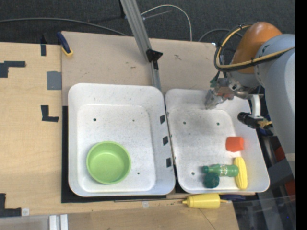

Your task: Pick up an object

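I see my pincer (211, 101), grip state unreadable, poised over the white bin's (192, 102) far rim; the small orange block (234, 144) lies nearer-right, so next comes reaching toward it.

Even, bright overhead light, soft shadows (slightly grainy, low-resolution).

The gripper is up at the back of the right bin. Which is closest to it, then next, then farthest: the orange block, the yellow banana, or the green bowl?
Measured from the gripper:
1. Orange block, right side of the right bin.
2. Yellow banana, front right corner of the same bin, beyond the block.
3. Green bowl, front of the left bin.
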You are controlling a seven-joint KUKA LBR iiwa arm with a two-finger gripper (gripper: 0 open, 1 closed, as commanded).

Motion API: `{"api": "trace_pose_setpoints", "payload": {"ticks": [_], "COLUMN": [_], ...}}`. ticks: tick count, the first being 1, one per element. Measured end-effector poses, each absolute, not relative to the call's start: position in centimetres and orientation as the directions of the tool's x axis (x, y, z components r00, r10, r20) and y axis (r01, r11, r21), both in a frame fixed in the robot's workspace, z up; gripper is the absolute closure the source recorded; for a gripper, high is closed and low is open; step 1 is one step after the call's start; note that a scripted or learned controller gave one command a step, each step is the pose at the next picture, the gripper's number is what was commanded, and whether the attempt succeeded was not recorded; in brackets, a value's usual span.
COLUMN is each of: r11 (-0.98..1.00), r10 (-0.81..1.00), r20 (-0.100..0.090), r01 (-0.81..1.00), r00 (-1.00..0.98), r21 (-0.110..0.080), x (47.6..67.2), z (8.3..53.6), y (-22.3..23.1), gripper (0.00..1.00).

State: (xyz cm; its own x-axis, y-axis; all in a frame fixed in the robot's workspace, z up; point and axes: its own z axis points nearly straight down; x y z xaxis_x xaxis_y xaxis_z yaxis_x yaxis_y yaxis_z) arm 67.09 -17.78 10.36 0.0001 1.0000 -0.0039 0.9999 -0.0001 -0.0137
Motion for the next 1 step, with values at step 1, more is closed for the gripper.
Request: {"api": "trace_pose_setpoints", "payload": {"ticks": [1], "r11": [0.002], "r10": [1.0], "r20": [-0.001], "r01": [1.0], "r00": [-0.002], "r21": [0.006], "x": [67.64], "z": [16.72], "y": [-17.65], "gripper": [1.0]}}
